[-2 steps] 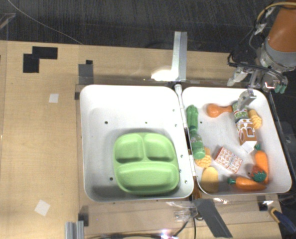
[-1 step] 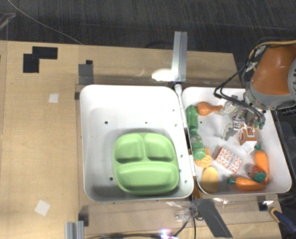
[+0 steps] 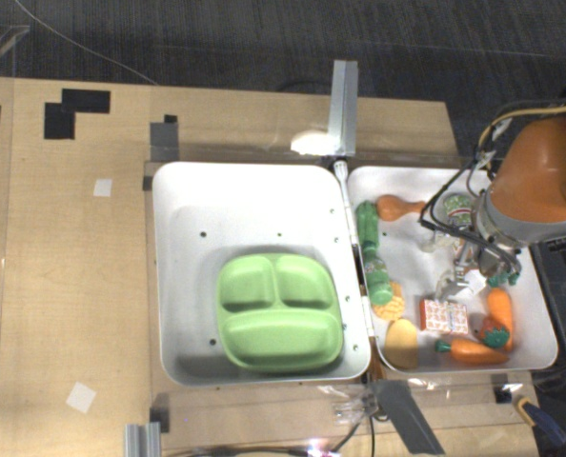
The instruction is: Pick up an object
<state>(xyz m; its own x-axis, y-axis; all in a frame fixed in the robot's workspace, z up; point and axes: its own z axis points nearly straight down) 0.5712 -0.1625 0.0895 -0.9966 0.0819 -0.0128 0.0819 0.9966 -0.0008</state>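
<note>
Green tray (image 3: 280,310); orange carrots (image 3: 474,351); box (image 3: 444,315) maybe red-patterned.

Wooden worktop with two white bins

The tan worktop (image 3: 64,284) carries a left bin (image 3: 183,255) and a right bin (image 3: 540,336) side by side near its right end, their inner walls touching. Black patches (image 3: 73,110) mark its far left corner; small pale squares (image 3: 81,397) lie toward its near left.
</note>
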